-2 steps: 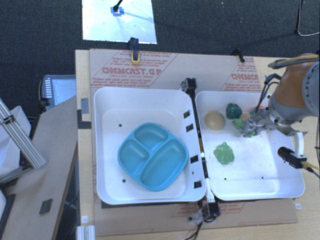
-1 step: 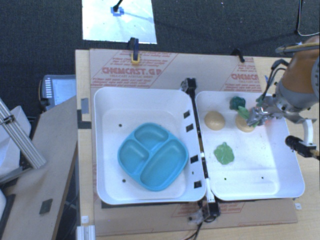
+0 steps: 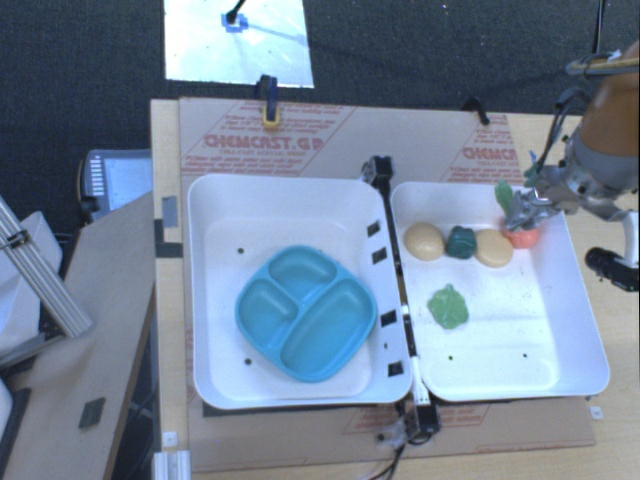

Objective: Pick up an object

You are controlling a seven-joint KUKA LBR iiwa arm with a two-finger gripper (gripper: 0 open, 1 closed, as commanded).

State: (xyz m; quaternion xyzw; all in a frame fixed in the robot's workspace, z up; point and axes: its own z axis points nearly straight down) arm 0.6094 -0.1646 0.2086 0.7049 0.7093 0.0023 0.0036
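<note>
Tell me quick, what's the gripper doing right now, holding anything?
Gripper: down at the far right corner of the right bin, over an orange-red object; cannot be told whether it is open, closed or holding it.

Your landmark is the sky-blue divided plate (image 3: pixel 305 313), plain and unpatterned, in a white bin (image 3: pixel 215 208). To its right, in the other white bin (image 3: pixel 570 368), you have a light green lump (image 3: pixel 448 306), two pale tan rounds (image 3: pixel 424 241) (image 3: pixel 494 249) and a dark teal piece (image 3: pixel 461 241) between them. Further right, a coral-orange item (image 3: pixel 522 235) shows.
</note>
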